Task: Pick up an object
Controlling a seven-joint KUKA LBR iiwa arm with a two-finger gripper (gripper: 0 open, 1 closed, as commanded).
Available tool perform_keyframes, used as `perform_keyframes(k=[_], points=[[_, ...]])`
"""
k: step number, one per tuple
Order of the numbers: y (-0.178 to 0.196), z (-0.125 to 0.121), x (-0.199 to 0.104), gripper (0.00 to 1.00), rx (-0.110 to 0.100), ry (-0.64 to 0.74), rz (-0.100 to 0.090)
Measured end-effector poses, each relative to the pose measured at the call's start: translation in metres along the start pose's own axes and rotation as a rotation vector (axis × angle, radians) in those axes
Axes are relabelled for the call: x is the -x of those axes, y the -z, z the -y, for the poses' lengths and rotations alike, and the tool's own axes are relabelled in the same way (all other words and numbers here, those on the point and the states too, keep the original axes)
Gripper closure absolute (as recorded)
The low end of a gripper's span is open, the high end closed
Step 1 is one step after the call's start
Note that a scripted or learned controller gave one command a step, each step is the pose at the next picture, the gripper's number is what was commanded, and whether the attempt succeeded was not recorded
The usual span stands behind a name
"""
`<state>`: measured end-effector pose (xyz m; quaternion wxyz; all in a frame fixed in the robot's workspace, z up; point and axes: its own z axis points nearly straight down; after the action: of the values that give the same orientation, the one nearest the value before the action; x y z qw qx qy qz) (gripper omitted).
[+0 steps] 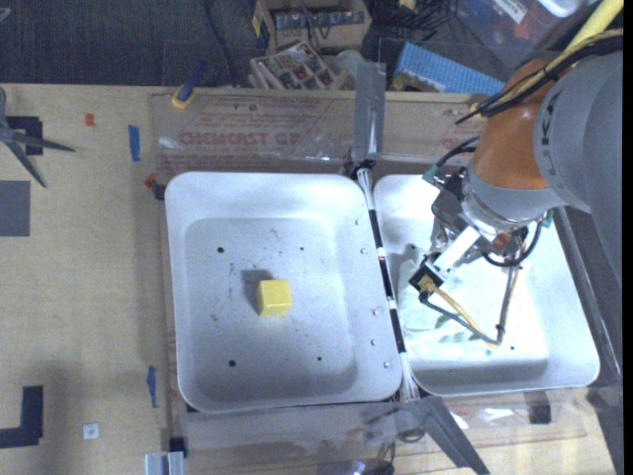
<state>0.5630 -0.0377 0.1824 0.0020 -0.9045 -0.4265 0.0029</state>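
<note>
A small yellow block [274, 297] lies near the middle of the left bin [198, 206], casting a short shadow to its upper left. My gripper [453, 228] hangs over the left half of the right bin [564, 354], under the grey wrist and orange band. It is well to the right of the yellow block, across the divider between the bins. Nothing shows in its grasp.
The two bins meet at a raised rim [386, 285] running front to back. A thin cable [475, 320] droops from the wrist over the right bin's floor. The wooden bench [79, 265] stretches to the left, with bits of blue tape [134, 142] on it.
</note>
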Motion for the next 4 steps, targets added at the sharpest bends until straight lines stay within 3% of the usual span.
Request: perform_keyframes(k=[1, 2, 3, 4], points=[[0.0, 0.053, -0.126, 1.0, 0.005, 0.093, -0.001], [0.0, 0.023, -0.108, 1.0, 0.005, -0.224, -0.002], [0.037, 0.058, -0.036, 1.0, 0.0, -0.385, 0.001], [0.0, 0.064, -0.033, 1.0, 0.002, -0.685, -0.002]])
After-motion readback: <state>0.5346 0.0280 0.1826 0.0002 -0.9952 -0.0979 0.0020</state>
